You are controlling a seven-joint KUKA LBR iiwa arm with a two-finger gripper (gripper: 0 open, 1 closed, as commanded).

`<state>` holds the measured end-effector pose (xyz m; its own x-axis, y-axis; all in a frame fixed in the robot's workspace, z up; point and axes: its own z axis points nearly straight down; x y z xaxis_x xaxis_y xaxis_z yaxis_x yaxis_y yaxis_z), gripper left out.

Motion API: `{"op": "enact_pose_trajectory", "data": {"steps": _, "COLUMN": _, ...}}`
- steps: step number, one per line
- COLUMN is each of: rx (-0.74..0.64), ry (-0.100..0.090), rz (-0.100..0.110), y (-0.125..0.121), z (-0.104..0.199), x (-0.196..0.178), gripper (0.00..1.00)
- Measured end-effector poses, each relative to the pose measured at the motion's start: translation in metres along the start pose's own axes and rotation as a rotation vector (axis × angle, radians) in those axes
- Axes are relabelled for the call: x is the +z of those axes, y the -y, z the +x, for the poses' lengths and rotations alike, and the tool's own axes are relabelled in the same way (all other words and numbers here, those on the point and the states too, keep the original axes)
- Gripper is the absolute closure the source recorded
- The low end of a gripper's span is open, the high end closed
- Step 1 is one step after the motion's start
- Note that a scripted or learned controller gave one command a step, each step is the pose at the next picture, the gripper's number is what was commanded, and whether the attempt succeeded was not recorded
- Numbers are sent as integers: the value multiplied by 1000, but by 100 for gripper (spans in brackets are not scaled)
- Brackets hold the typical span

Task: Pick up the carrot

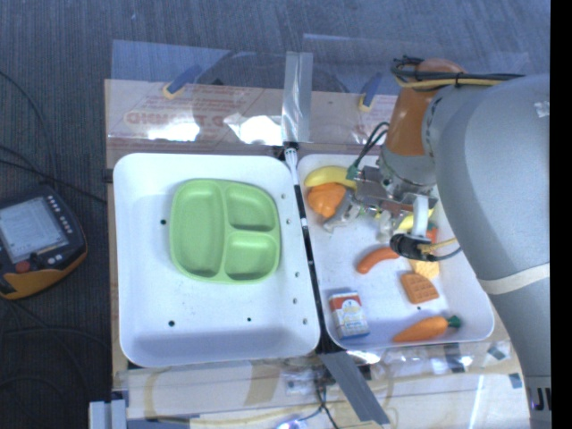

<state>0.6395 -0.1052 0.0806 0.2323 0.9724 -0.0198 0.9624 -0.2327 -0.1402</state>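
**A:** Camera view first. Where is your carrot?

**B:** You'll find the carrot (420, 330) in the right bin (386, 295), lying flat near the front right corner. Its green top points to the right wall. Nothing is touching it.

**A:** And the gripper?

**B:** Your gripper (394, 221) hangs over the rear half of the same bin, below the orange band of the arm (500, 177). It is well apart from the carrot. You cannot tell from here whether it is open or closed; cables and the wrist crowd that spot. Nothing shows as gripped.

**A:** What sits around it?

**B:** Just left of it you have an orange piece (326, 200) with a yellow piece (327, 177) behind, both at the bin's rear left. In front of the gripper lies a curved orange-red piece (379, 259). A tan cracker-like square (418, 287) lies between that and the carrot. A small box (349, 315) lies left of the carrot, near the bin's front.

**A:** The other side?

**B:** The left bin (130, 239) holds a green divided plate (223, 231). A handheld controller (37, 239) lies on the floor, well left of the bench.
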Motion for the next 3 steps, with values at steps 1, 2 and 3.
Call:
{"op": "enact_pose_trajectory", "data": {"steps": 1, "rx": -2, "ry": 5, "rz": -4, "y": 0, "z": 0, "x": -12, "gripper": 100}}
{"op": "enact_pose_trajectory", "data": {"steps": 2, "rx": 255, "ry": -36, "rz": -137, "y": 30, "z": 41, "x": -102, "gripper": 100}}
{"op": "enact_pose_trajectory", "data": {"steps": 3, "rx": 73, "ry": -22, "rz": -141, "y": -7, "z": 15, "x": -132, "gripper": 100}}
